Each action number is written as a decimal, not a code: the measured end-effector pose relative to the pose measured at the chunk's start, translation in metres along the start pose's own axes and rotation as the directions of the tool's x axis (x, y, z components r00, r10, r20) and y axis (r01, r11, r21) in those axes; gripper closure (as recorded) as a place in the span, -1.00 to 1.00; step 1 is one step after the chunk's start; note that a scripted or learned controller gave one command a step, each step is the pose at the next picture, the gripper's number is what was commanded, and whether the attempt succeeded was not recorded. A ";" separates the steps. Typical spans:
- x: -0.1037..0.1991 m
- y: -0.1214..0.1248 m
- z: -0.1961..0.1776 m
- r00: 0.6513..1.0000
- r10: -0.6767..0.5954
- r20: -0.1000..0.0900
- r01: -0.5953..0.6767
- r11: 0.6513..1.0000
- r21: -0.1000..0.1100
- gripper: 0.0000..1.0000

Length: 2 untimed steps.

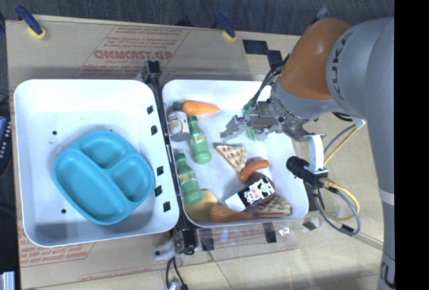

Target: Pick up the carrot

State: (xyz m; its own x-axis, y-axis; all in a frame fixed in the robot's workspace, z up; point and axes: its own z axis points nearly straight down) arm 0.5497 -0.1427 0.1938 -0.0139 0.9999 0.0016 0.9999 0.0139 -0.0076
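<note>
The carrot [201, 108] is orange and lies on its side near the far edge of the right bin [221, 91], its tip pointing right. My gripper [242, 128] hangs over the middle of that bin, a little to the right of the carrot and nearer the camera, apart from it. Its two fingers look open, with nothing between them. The grey arm with its orange band [315, 67] reaches in from the right and hides the bin's far right corner.
Just left of the carrot stands a small can [177, 124], with two green bottles [198, 141] [188, 178] below it. A toast wedge [231, 156], a sausage [255, 166], a black-and-white box [257, 191] and a waffle [275, 205] crowd the near right. The left bin [40, 101] holds a blue divided plate [104, 175].
</note>
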 end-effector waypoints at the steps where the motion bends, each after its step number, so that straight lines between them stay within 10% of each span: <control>1: 0.042 0.042 0.079 0.999 0.035 0.007 -0.035 0.999 -0.007 -1.00; 2: -0.008 0.109 0.047 0.969 -0.247 0.007 0.247 0.969 -0.006 -1.00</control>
State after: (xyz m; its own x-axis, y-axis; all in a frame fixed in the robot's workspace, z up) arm 0.6581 -0.1495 0.1457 -0.2608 0.9654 -0.0039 0.9654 0.2608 -0.0006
